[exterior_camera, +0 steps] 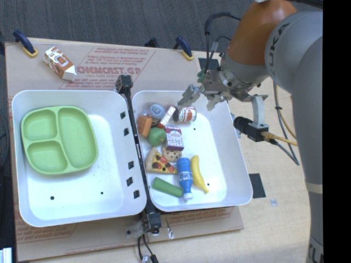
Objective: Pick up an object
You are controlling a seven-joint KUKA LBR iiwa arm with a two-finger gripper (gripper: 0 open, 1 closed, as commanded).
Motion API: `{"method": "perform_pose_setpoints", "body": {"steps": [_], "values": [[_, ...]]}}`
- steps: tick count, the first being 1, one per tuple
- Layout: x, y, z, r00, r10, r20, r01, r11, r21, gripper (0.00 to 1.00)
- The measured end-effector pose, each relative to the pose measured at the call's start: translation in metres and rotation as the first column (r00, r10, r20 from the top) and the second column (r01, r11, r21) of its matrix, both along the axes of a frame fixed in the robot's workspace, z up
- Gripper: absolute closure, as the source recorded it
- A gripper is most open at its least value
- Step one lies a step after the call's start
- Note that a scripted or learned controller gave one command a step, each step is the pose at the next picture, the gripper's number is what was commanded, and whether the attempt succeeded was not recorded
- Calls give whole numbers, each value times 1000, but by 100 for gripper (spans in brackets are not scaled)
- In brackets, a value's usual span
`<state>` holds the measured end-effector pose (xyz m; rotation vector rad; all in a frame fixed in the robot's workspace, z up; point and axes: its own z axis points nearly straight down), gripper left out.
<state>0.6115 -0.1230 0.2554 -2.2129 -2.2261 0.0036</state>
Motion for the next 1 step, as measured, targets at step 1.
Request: {"method": "perform_pose_setpoints", "body": {"steps": [1], "values": [[0, 0, 0, 1000, 0, 0, 0, 1000, 0, 0]]}}
